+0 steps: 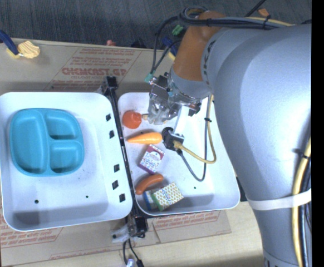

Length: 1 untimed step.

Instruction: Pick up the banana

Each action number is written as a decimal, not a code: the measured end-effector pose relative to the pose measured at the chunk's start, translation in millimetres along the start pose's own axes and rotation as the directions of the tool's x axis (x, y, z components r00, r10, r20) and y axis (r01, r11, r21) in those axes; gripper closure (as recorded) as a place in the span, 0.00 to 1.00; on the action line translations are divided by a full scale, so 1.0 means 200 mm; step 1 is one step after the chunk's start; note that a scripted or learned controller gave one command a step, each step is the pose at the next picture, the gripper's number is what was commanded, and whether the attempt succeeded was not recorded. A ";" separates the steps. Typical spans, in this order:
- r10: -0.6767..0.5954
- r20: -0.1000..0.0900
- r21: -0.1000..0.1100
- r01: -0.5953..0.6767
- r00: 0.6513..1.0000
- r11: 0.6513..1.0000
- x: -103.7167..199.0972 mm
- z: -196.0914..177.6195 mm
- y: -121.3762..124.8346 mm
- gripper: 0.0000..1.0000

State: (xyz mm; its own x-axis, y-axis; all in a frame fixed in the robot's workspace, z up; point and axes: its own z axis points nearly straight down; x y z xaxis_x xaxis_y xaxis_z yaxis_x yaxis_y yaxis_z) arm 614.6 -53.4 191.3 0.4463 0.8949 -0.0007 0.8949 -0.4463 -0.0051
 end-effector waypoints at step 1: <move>-0.289 0.001 0.000 0.289 0.957 0.957 -0.37 -0.25 -0.11 1.00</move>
State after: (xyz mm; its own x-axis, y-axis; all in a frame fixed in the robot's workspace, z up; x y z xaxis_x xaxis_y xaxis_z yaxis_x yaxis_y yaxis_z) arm 561.9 -109.5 241.0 0.1686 0.9857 -0.0004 0.9857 -0.1686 -0.0047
